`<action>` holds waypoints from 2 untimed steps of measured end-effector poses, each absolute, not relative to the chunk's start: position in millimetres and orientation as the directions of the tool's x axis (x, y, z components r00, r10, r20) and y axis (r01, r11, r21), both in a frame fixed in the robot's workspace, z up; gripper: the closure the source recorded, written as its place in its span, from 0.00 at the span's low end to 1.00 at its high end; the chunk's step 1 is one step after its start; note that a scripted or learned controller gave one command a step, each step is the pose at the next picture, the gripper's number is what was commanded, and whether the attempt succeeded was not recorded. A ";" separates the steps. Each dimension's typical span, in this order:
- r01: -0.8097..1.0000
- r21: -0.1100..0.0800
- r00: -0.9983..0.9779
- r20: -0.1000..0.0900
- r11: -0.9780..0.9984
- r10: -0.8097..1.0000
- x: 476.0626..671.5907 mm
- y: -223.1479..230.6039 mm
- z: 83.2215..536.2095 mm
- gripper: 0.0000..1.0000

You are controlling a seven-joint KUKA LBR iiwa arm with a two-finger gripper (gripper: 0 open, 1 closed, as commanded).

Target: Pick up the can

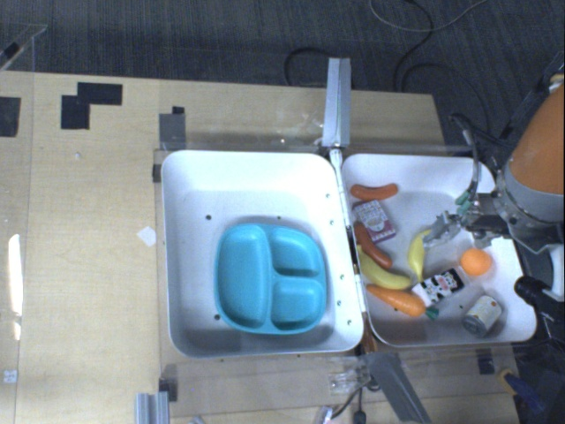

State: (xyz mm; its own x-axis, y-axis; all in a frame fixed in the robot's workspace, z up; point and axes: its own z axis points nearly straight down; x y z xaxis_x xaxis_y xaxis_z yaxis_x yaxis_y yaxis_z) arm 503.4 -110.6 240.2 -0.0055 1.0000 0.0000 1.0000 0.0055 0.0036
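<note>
Can (482,314): small, cylindrical, dull grey metal, lying tilted near the front right corner of the right bin (415,177), apart from the other contents. Untouched by the gripper (450,226).

Bench (79,263): pale wood-grain top under a glossy, reflective sheet, marked with black blocky patches at the far left. Dark grey ribbed carpet (194,16) beyond, crossed by thin looping cables (406,11). Aluminium rail (337,104) standing upright behind the seam where the two bins meet.

Left bin (185,201): shallow, smooth white plastic with rounded corners, holding a light blue compartment plate (270,278), rounded and three-sectioned, lying flat at centre.

Right bin, same make, cluttered: orange-red sausage (374,190) at the back; small dark red packet (376,220) just below it; second sausage (374,250) near the left wall; two yellow bananas, one (384,276) lying flat, the other (416,254) curving upward; orange carrot (396,301) at the front; black-and-white printed box (439,285) beside it; round orange (476,262) just right of the box.

Arm (538,148): grey with orange band, entering from the right. Gripper poised over the middle of the right bin, near the upright banana. Finger spread not discernible; nothing seen clamped.
</note>
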 end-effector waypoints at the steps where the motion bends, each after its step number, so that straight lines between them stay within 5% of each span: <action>1: 1.000 0.006 -0.021 -0.001 0.021 1.000 572.6 -150.4 271.0 0.00; 2: 0.994 0.006 0.109 -0.002 -0.109 0.994 631.6 -205.3 219.7 0.00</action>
